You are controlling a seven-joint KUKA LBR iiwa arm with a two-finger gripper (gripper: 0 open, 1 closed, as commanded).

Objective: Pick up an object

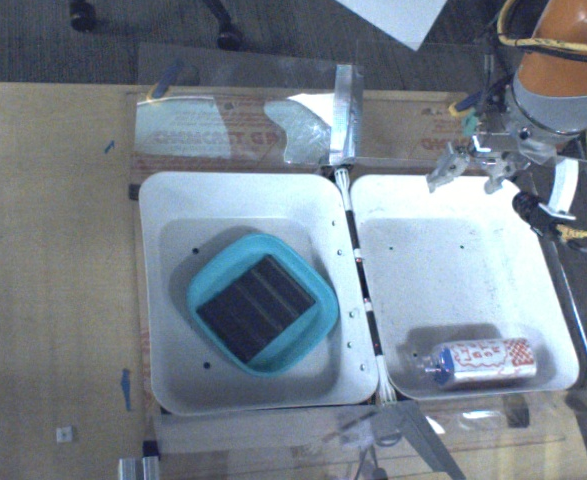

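A red and white tube [480, 359] with a blue cap lies on its side along the near edge of the right bin [533, 268]. A teal square dish [262, 302] with a dark ridged insert sits in the left bin [163, 268]. My gripper [469, 172] hangs over the far edge of the right bin, well away from the tube, with its two fingers spread apart and nothing between them.
A clear plastic guard with a metal post [344, 113] stands behind the bins. Cables [553, 218] trail down the right bin's right side. Bare wooden bench lies to the left.
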